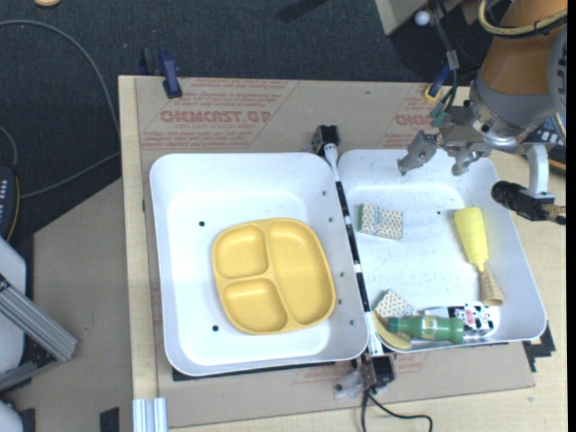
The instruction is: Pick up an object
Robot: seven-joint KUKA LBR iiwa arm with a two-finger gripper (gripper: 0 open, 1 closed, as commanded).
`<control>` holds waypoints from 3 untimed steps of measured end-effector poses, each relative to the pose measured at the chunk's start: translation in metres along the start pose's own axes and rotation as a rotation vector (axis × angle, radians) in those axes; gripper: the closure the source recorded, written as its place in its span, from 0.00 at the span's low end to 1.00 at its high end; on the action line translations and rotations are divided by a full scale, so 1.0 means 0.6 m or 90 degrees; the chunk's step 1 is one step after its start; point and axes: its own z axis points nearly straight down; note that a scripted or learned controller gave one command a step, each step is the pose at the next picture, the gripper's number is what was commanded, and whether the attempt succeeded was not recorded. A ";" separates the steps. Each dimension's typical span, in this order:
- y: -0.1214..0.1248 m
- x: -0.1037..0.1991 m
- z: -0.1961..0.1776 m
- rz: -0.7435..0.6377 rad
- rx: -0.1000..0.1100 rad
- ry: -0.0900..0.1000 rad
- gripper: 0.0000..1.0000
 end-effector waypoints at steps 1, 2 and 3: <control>-0.027 -0.115 0.045 0.000 0.001 0.000 0.00; -0.040 -0.177 0.087 0.001 0.000 0.000 0.00; -0.109 -0.187 0.246 -0.002 0.000 0.004 0.00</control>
